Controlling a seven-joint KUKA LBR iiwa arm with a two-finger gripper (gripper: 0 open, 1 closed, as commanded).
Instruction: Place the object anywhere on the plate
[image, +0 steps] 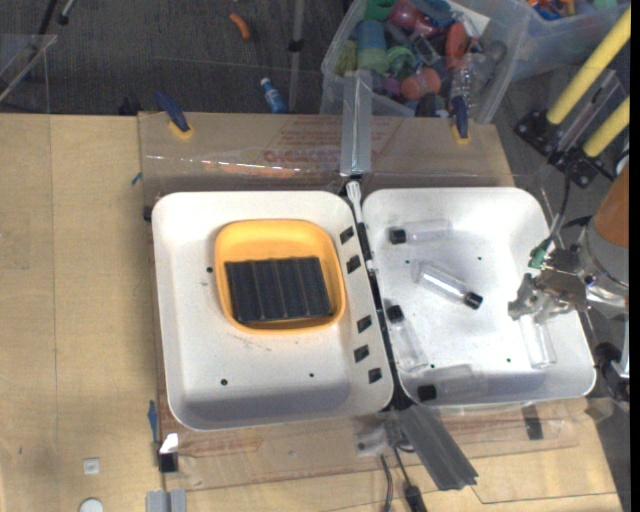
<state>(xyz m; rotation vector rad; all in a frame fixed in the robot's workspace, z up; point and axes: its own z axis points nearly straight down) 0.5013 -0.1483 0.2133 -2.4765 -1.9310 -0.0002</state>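
Note:
A yellow plate (232, 250) sits in the left bin (190, 350), and a black ribbed block (278, 290) lies flat across its middle. Several clear tubes with black caps lie in the right bin (500, 215): one near the back (420, 233), one slanted in the middle (448, 285), one along the left wall (405, 338). My gripper (535, 300) hovers low at the right bin's right side, far from the plate. Just below it lies another clear tube (541, 345); whether that tube is touched or held is unclear.
A further capped tube (445, 378) rests at the right bin's front edge. A black-tabbed divider (362, 290) separates the bins. A crate of coloured toys (420, 50) stands behind the bench. The arm's orange band (615, 215) shows at the right.

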